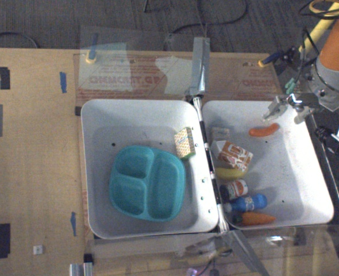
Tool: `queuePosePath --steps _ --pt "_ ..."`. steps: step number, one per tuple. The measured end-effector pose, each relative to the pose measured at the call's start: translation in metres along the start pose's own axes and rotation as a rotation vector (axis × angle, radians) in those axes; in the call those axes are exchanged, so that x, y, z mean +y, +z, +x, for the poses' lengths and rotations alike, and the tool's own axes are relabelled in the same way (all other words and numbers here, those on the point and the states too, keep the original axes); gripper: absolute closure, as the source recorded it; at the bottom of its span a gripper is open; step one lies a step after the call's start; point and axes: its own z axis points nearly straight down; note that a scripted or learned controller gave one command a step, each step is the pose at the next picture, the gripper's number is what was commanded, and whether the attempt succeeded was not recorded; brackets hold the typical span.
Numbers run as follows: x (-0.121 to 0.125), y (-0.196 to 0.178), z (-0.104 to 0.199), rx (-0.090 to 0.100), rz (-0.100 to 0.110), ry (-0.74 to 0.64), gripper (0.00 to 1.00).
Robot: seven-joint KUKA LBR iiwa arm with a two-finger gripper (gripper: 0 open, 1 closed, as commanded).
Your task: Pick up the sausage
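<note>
On the far left the tabletop [31, 154] is bare tan board marked with black corner shapes and a few bits of blue tape. Next comes the left bin [95, 119], shallow and white, carrying a teal divided plate [148, 183] in its lower middle. Up by that bin's right wall a small patterned carton [184, 142] stands tilted, near the plate's upper right corner.

Across the divider lies the right bin [307, 183]. Along its left side sits a cluster: a red-and-white snack box [234, 154] resting over something yellow, below it a small jar with a red label [234, 189], then a blue bottle [249, 203] lying on its side, and at the bottom edge an orange carrot [255, 218]. The sausage [264, 131] — orange-red, short, lying nearly level — rests alone on the bin floor in the upper part, well apart from that cluster.

My fingers [287, 107] hang just above and to the right of the sausage, over the bin's upper right corner. They are spread apart — one pale tip toward the left, the other toward the right — with nothing between them. The sausage is close beneath but not between them. My orange-banded arm [335, 50] comes in from the right edge.
</note>
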Motion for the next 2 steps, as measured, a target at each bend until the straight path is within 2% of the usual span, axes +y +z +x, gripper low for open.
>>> queuePosePath --steps 1,2 --pt "0.04 0.101 -0.017 0.0 -0.001 -0.046 0.0" --pt "0.033 0.161 -0.036 -0.001 -0.003 -0.163 0.0"
